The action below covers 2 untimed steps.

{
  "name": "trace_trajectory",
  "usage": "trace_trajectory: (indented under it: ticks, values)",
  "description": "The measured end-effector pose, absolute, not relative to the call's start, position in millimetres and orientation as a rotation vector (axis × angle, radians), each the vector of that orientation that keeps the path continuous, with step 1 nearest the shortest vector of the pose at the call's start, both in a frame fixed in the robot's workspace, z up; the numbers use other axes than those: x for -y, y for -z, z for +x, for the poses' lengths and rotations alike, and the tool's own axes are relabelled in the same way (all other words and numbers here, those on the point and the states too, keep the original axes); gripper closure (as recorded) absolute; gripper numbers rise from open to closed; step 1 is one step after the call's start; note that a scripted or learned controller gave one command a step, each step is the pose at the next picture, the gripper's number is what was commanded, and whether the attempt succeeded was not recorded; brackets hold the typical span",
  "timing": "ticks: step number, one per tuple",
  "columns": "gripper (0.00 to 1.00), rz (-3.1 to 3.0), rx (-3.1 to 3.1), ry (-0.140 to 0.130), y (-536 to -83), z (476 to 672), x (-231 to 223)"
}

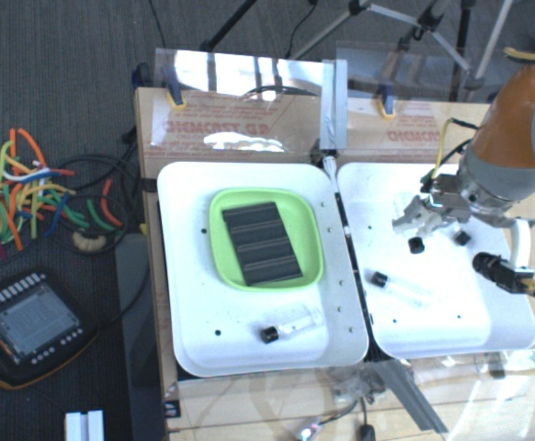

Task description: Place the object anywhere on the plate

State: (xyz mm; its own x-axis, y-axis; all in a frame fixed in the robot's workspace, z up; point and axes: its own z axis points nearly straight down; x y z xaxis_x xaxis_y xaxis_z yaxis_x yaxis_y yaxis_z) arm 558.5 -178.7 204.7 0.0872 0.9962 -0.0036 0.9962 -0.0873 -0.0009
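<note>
A green plate (pixel 310 246) lies in the left bin (pixel 183 274) with a dark grey ridged block (pixel 262 243) on it. In the right bin (pixel 451 324), a small clear tube with a black cap (pixel 398 286) lies on the floor near the left wall. My gripper (pixel 438 241) hangs over the back middle of the right bin, above and to the right of that tube. Its two black fingertips (pixel 416 244) stand apart, open, with nothing between them.
A second clear tube with a black cap (pixel 289 327) lies in the left bin in front of the plate. A ridge (pixel 348 255) divides the two bins. A black fitting (pixel 494 269) sticks out at the right bin's right side. Coloured cables and a pendant lie on the floor at the left.
</note>
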Motion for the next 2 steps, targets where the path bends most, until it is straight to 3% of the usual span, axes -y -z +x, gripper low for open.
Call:
trace_trajectory:
  ticks: [1, 2]
  values:
    - [0.00, 2.315, -2.121, 0.005, -205, 558.6, 179]
    - [0.00, 2.299, -2.135, 0.002, -311, 554.2, 212]
